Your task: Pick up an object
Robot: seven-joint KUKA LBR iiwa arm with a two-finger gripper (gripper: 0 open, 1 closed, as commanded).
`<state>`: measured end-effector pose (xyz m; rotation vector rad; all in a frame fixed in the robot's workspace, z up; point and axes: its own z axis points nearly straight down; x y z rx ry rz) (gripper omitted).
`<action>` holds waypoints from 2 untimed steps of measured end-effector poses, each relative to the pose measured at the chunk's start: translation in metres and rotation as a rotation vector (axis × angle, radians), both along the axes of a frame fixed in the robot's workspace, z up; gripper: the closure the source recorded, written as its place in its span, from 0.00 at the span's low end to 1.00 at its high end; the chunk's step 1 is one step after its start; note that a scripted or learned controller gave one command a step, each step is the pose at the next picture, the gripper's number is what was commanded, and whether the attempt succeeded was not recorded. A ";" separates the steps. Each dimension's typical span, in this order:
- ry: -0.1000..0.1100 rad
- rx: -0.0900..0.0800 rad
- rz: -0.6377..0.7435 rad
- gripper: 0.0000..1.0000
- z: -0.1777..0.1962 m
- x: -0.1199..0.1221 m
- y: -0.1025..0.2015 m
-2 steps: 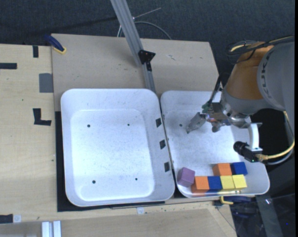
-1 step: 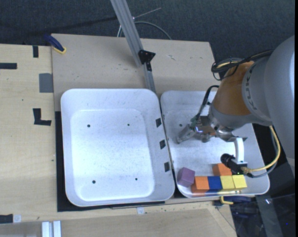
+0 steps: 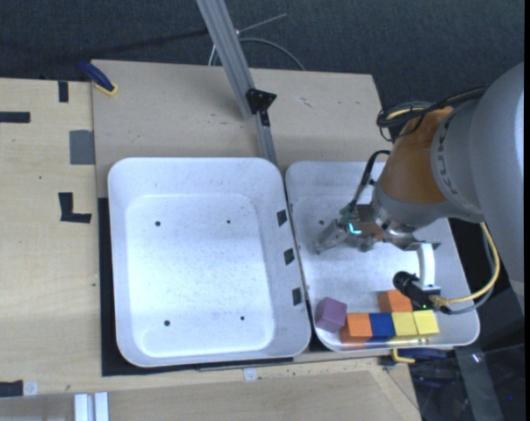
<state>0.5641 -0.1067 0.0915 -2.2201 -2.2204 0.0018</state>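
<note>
Pale wooden bench (image 3: 186, 112) — two speckled white bins; the metal two-finger gripper (image 3: 331, 236) is seen spread open, empty, above small coloured cubes (image 3: 383, 321).

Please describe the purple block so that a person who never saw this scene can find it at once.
Look in the right bin, at its near edge, where small blocks sit together. The purple block is the leftmost one, beside the orange block, and the only purple one.
</note>
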 end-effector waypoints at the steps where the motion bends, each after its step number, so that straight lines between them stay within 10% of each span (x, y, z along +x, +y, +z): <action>1: -0.006 0.000 0.003 0.00 0.105 -0.040 0.038; 2: 0.003 -0.002 -0.001 0.00 0.028 0.016 -0.002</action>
